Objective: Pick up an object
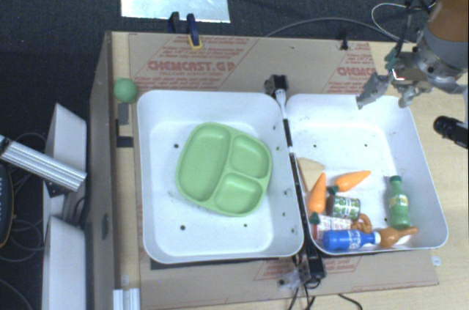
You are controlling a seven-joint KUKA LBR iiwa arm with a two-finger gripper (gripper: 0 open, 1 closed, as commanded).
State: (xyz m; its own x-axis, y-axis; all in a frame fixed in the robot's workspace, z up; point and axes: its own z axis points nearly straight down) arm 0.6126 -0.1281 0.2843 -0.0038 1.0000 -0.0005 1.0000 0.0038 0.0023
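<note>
The arm (443,30) enters from the right and hangs over the far right corner of the right bin (344,133). The gripper (387,92) sits just above that bin's far rim. Its two fingers (370,91) are spread apart, and nothing lies between them.

The objects for picking lie in the near part of the right bin, well apart from the gripper:
- Two carrots: one (350,179) lies slanted towards the centre of the bin; the other (316,193) stands more upright beside the divider.
- A pale wedge (309,169) rests against the divider, just behind the second carrot.
- A small can (343,207) with a dark label lies between the carrots and the blue bottle.
- A blue bottle (348,240) with a white cap lies along the near wall.
- A green bottle (398,203) lies near the right wall.
- A brown item (392,234) lies between the blue bottle and the green bottle; its type cannot be determined.

The left bin (161,228) holds a green divided tray (223,168) with three compartments, placed near the centre.

A green ball (125,89) rests on the bench outside the far left corner of the left bin. A clamp (193,31) with a yellow tip sits at the far edge of the bench.
</note>
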